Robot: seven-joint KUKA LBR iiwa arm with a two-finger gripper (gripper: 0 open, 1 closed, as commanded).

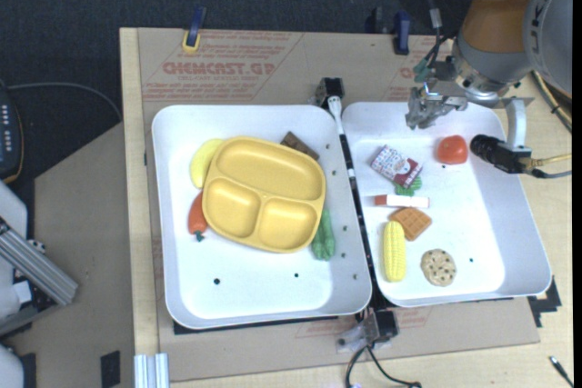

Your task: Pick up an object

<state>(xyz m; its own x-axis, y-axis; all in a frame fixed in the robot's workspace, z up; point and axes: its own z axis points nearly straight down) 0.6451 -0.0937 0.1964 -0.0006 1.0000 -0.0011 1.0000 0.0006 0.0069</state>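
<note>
1. Brown board covered the tabletop, which carried two shallow white bins side by side.
2. Left bin held a yellow divided tray lying over smaller items; the stiff, wide tray looked a poor fit for a narrow grasp.
3. Right bin held toy food lying apart: a corn cob, a waffle, a cookie and a red tomato. All appeared light, rigid and smooth. The tomato, nearest the arm, could slip; grasp across its middle.
4. Pincer hovered over the right bin's far edge, holding nothing; open or closed could not be determined.
</note>
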